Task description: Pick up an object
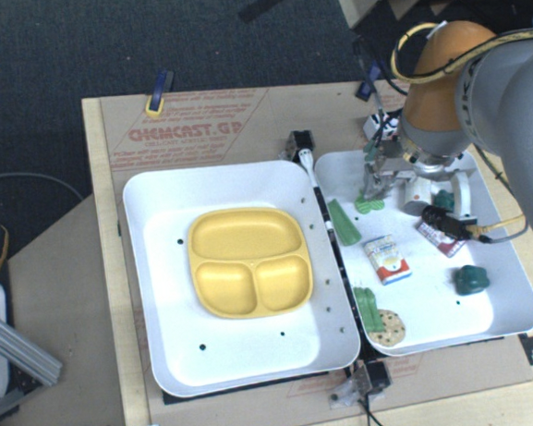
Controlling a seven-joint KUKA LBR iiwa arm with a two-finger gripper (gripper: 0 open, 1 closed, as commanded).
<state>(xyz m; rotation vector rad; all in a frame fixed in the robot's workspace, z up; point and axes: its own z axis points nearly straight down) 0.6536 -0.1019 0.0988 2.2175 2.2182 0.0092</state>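
My gripper (374, 187) hangs low over the far left part of the right bin (512, 311), under the orange-banded wrist. A small bright green piece (370, 206) lies right at its tip; I cannot tell whether they touch. A long green strip (344, 221) lies just left of it. A white and red carton (387, 259) sits in the middle of that bin. A dark green block (471, 279) rests to the right. A maroon packet (443, 236) lies under the arm.
The left bin (167, 346) holds a yellow divided plate (248, 260). A speckled cookie (388, 328) and a green toy (364, 303) lie at the right bin's near left corner. The arm covers the right bin's far right.
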